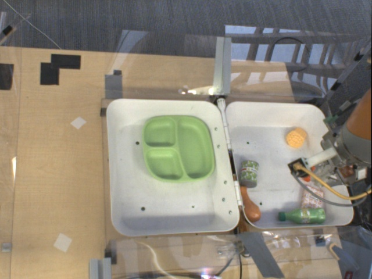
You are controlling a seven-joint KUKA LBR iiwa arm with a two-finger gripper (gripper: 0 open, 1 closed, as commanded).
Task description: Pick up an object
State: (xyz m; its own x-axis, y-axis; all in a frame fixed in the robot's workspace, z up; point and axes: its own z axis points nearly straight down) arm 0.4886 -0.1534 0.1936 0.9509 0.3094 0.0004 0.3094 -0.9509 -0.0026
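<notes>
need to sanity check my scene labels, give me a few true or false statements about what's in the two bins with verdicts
1. The green divided plate lies in the left bin. True.
2. The yellow ball sits on the plate. False: it lies in the right bin, toward its far side.
3. The green bottle lies on its side. True.
4. The small green can is in the left bin. False: it is in the right bin, near the divider.
5. The brown thing lies at the right bin's near left corner. True.

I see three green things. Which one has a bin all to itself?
The plate, the wide one with three compartments, alone in the view's left bin. The can and the bottle share the right bin.
</notes>
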